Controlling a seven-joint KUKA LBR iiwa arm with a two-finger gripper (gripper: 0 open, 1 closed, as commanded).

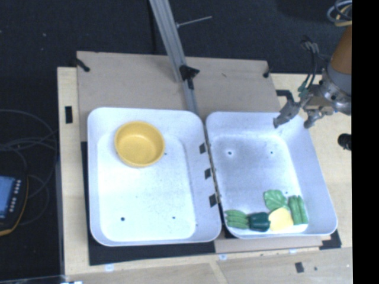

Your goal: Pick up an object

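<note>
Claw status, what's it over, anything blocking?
Claw open, holding nothing, above right bin's far rim. Green and yellow pieces clustered at near edge, untouched. Yellow bowl in left bin. Nothing blocking.

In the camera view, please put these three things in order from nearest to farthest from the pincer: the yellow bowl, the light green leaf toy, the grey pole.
From the pincer, above the right bin's far right corner:
1. Light green leaf toy, near end of the right bin.
2. Grey pole, beyond the bins, to the view's left of the pincer.
3. Yellow bowl, far end of the left bin.
</note>
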